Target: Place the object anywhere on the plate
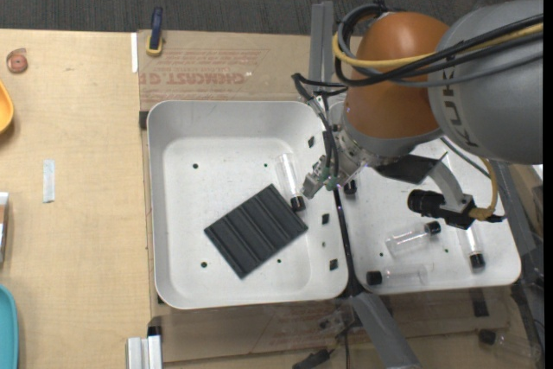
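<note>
A dark grey ribbed plate [257, 229] lies at a slant on the floor of the left bin [173, 186]. A clear tube with a black cap [288, 179] lies just above the plate's upper right corner, its cap end touching or nearly touching the plate's edge. My gripper [321, 177] hangs over the left bin's right rim, just to the right of the tube. The big orange and grey wrist above hides most of it. I cannot tell whether it touches the tube.
The right bin [492, 268] holds a clear vial [406, 239], a small black piece [374, 278] and another capped vial [475, 255]. Yellow and black cables loop over the wrist. Beige bench [69, 186] lies to the left.
</note>
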{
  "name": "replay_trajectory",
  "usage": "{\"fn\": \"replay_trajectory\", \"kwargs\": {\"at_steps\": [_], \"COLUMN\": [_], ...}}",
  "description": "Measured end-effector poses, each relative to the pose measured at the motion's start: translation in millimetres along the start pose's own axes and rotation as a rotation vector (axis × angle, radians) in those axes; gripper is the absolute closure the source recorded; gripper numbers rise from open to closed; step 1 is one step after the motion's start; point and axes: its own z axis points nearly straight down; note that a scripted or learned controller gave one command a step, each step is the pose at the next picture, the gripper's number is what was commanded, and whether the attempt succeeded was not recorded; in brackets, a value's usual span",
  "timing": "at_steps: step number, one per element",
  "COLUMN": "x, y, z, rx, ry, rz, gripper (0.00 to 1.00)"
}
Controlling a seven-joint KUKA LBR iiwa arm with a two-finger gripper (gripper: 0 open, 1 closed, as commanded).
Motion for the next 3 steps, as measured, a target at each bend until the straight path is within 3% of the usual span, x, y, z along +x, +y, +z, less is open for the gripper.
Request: {"fn": "replay_trajectory", "kwargs": {"at_steps": [1, 2, 3], "x": [-28.2, -42.5, 6.4], "y": [7.2, 11.1, 14.6], "z": [19.0, 14.2, -77.8], "rx": [-0.002, -0.003, -0.003], "ry": [-0.001, -0.002, -0.002], "rz": [-0.185, -0.204, -0.239], "gripper": [1.00, 1.00, 1.00]}}
